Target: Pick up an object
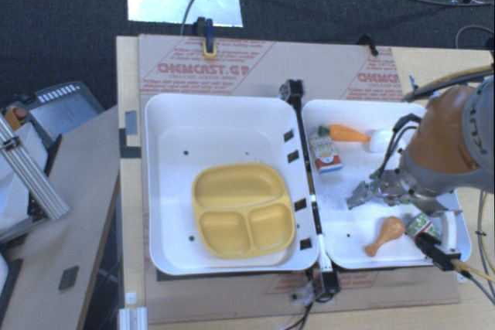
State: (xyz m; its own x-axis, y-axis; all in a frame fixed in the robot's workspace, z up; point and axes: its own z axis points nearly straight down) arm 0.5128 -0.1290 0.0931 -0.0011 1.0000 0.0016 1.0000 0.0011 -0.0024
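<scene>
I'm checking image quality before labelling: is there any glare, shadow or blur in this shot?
In the camera view, the white right bin and the white egg-shaped object nearly wash together; the gripper looks soft-edged and casts little shadow; the yellow plastic divided tray is evenly lit and sharp.

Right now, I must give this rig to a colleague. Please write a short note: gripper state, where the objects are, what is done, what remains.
Gripper: low inside the right bin, nothing seen between its fingers; open or shut is unclear.
Objects in the right bin: carrot, white egg, small carton, drumstick.
Left bin: yellow divided plate.
Done: arm reached into the bin.
Left: grasp one object and lift it.
</scene>
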